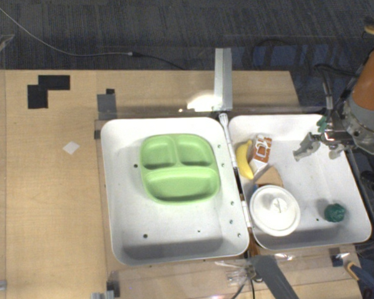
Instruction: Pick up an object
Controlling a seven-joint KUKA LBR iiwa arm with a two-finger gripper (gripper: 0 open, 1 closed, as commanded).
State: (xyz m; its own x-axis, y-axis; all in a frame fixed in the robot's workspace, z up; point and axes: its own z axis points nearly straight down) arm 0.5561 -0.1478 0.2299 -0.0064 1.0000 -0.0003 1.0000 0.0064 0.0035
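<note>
My gripper point(317, 149) hangs over the upper right part of the right bin point(360, 230), open, with nothing between its fingers. To its left, along the bin's left wall, lie a yellow banana point(242, 160) and a white and orange packet point(261, 149), with a brown piece point(270, 174) just below them. A white round container point(275, 210) sits at the bin's front left. At the front right, below the gripper, rests a small dark green object point(334, 213).
The left bin point(126, 236) holds a green divided plate point(177, 167). A metal post point(223, 81) stands behind the wall between the bins. The arm's orange band point(368, 86) is at the right edge, with cables around it.
</note>
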